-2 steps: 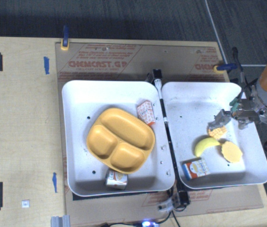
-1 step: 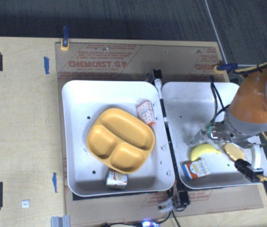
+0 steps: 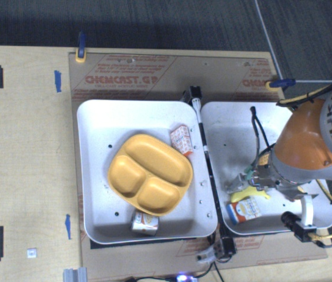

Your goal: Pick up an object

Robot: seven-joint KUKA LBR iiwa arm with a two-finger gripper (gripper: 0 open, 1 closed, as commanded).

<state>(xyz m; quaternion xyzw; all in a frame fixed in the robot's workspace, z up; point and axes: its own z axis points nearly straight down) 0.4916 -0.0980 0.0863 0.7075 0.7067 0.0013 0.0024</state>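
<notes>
Pincer (image 3: 249, 184) low in right bin (image 3: 227, 119), jaw state impossible to tell under wrist. Yellow banana-like item (image 3: 254, 192) directly below tip, touching or nearly. Orange-and-white pouch (image 3: 245, 209) just beneath, toward near wall.

Risks:
- Closing off-centre: banana squirts sideways.
- Pouch caught along, double grab or slip.
- Cable (image 3: 258, 131) behind pincer may snag on lift.

Far left, in other bin: yellow tray (image 3: 149, 173), small packets (image 3: 181, 138), out of play.

The scene was viewed by a single fixed camera set above the desk (image 3: 24, 157), looking down at a slant. Both white bins (image 3: 89, 157) were framed from moderate height, with the arm (image 3: 309, 145) entering from the right.
</notes>
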